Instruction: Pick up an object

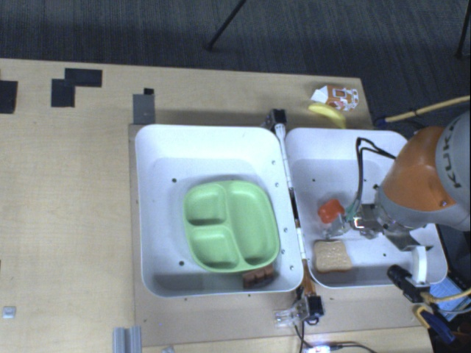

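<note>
The pincer (340, 226) hangs low in the right bin (321, 147) beside an orange object (330, 210); its opening cannot be told.

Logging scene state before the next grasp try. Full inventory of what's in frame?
white bins: 2, white, side by side on the bench
divided plate: 1, light green, three compartments, in the left bin
brown item: 1, dark brown, at the near edge of the plate in the left bin, partly hidden, type unclear
orange object: 1, orange-red, middle of the right bin
sponge-like block: 1, tan, near wall of the right bin
banana-like toy: 1, yellow, on the bench behind the right bin
small packet: 1, white and orange, touching the yellow toy
black marks: several, black, on the bench at far left
arm: 1, grey with orange band, over the right bin
gripper: 1, just beside the orange object, finger state unclear
</note>
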